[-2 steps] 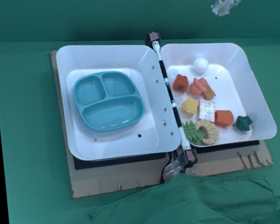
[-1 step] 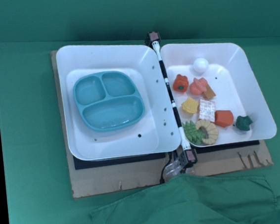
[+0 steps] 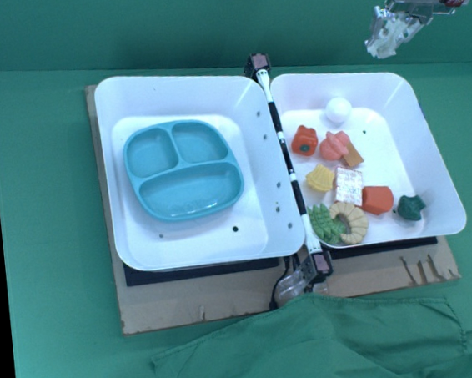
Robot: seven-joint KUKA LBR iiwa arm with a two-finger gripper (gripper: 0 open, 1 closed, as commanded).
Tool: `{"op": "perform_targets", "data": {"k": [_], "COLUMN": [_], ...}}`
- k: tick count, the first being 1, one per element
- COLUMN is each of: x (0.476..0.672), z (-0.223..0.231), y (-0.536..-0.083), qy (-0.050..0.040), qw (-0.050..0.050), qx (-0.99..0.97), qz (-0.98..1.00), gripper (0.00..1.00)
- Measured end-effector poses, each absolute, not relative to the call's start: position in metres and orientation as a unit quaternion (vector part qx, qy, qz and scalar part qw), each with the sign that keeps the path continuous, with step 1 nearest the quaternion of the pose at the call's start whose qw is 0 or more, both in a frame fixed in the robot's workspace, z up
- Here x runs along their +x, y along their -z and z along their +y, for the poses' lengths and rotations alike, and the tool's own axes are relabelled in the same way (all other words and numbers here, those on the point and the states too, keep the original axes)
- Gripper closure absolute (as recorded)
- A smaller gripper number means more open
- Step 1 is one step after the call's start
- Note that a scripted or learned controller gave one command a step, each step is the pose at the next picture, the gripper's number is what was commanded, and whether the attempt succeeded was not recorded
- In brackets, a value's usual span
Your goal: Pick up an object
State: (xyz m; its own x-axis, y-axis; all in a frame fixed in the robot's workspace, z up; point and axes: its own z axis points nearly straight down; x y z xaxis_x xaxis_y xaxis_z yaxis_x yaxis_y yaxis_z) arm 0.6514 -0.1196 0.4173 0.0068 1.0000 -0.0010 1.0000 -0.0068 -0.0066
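Observation:
My gripper [image 3: 388, 38] hangs high at the top right, above and beyond the far edge of the right bin [image 3: 434, 163]. Nothing shows between its pale fingers. In the right bin lie several toy foods: a white ball [image 3: 337, 109], a red pepper [image 3: 304, 141], a pink piece [image 3: 334, 144], a yellow piece [image 3: 320, 177], a cracker-like square [image 3: 348, 185], an orange block [image 3: 377, 199], a dark green piece [image 3: 409, 207] and a green and tan pair [image 3: 340, 223] at the near edge.
The left bin [image 3: 142, 252] holds a blue divided plate [image 3: 183, 168]. A black and white bar [image 3: 288, 166] runs between the bins. Both bins rest on a cardboard sheet [image 3: 190, 306]. Green cloth [image 3: 320, 347] is bunched at the front.

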Motion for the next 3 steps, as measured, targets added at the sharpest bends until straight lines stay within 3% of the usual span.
{"op": "perform_targets", "data": {"k": [1, 3], "x": [0.702, 0.7], "z": [-0.131, -0.116], "y": [-0.421, -0.462], "qy": [0.0013, 0.003], "qw": [-0.005, -0.008], "qx": [-0.708, -0.709], "qz": [-0.706, -0.705], "gripper": [1.0, 1.0]}}
